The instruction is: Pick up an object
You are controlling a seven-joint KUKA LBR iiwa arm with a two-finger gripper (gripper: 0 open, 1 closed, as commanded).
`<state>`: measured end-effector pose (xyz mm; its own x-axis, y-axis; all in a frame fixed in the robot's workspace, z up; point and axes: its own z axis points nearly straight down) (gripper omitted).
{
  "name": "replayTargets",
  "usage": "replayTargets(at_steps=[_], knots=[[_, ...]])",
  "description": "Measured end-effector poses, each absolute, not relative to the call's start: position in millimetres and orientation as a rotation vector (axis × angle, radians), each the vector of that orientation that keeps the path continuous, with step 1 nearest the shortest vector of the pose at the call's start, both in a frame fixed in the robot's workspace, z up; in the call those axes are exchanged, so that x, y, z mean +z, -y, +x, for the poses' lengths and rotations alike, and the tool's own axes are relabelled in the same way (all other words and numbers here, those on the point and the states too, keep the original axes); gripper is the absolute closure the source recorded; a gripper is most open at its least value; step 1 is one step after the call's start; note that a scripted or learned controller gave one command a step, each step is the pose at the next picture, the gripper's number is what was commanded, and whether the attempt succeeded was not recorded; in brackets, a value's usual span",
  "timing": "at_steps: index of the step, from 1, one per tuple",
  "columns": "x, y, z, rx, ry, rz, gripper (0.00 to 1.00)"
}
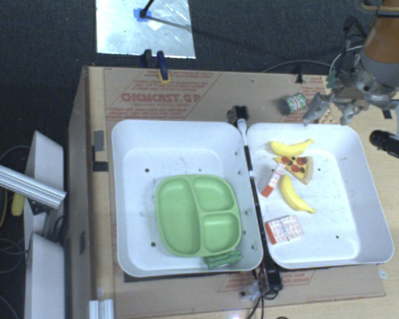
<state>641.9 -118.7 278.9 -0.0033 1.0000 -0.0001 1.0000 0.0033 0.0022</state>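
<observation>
So from the overhead camera, the gripper (330,112) is hovering over the top edge of the right bin (369,191), fingers spread apart with nothing between them. Using the pizza slice toy (299,167) as the landmark: one banana (290,147) sits just above it and touching, a second banana (295,195) runs just below it, and a red-and-white tube (272,179) lies right at its left side. A small red-patterned card or packet (284,229) is further below, on its own. The gripper is up and to the right of the pizza, well apart from it.

My worry: that cluster is packed tight, so coming down on it could wedge a finger onto a neighbor and shove things around instead of closing on one. The bananas being curved could roll out too. The flat packet looks hard to pinch at all.
</observation>
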Motion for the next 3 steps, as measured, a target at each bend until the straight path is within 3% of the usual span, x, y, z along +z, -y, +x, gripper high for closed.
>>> replayTargets(at_steps=[1,2,3], knots=[[223,104,648.0,0.001,-2.227,2.215,0.0],[92,93,640.8,0.001,-2.224,2.217,0.0],[88,111,575.0,0.007,-2.216,2.212,0.0]])
